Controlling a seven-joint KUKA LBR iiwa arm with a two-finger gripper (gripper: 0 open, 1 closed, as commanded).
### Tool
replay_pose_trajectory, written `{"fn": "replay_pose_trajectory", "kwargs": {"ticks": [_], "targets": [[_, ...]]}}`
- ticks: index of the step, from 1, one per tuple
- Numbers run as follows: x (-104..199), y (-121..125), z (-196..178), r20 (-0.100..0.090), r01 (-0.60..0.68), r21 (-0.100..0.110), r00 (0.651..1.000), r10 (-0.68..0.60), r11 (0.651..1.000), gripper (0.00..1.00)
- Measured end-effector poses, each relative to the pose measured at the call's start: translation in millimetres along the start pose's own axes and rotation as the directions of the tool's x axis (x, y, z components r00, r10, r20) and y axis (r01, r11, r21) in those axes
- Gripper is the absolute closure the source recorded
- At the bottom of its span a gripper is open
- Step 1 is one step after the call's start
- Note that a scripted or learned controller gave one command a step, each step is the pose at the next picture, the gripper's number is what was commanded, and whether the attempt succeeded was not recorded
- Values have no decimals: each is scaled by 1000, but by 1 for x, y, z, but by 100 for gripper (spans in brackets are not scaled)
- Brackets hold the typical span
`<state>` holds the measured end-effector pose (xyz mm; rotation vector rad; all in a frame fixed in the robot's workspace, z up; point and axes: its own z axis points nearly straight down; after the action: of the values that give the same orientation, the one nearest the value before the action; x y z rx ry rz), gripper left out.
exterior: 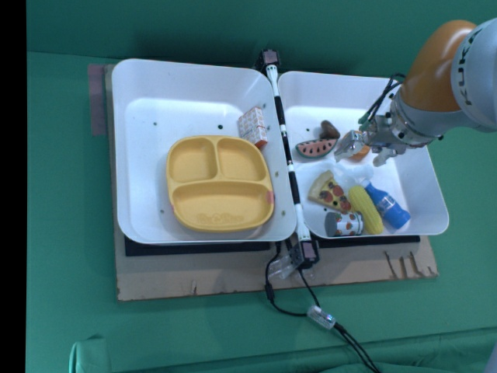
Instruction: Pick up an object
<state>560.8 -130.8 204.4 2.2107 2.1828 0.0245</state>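
Note:
My gripper (351, 144) hangs over the middle of the right bin (435, 208), reaching in from the right. An orange object (360, 155) shows just under it, touching or very close; whether it is gripped is hidden. To its left lie a watermelon slice (316, 148) and a small brown piece (329, 129). Below it lie a pizza slice (330, 193), a yellow corn cob (365, 208), a blue bottle (387, 205) and a spotted cup (343, 224).
The left bin (155, 92) holds a yellow divided plate (221, 183) and a small patterned carton (253, 124) near its right wall. A black-and-white bar (283, 138) runs between the bins. Cables (311, 301) trail off the front of the cardboard base.

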Motion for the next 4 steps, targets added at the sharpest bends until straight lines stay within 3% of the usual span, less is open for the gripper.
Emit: {"fn": "replay_pose_trajectory", "kwargs": {"ticks": [1, 2, 3, 4], "targets": [[27, 64, 19, -7, 8, 17, 1000, -8, 1000, 0], [25, 68, 2, -3, 4, 3, 1000, -4, 1000, 100], [105, 57, -80, -13, 9, 22, 1000, -8, 1000, 100], [144, 5, -80, -13, 8, 30, 1000, -8, 1000, 100]]}}
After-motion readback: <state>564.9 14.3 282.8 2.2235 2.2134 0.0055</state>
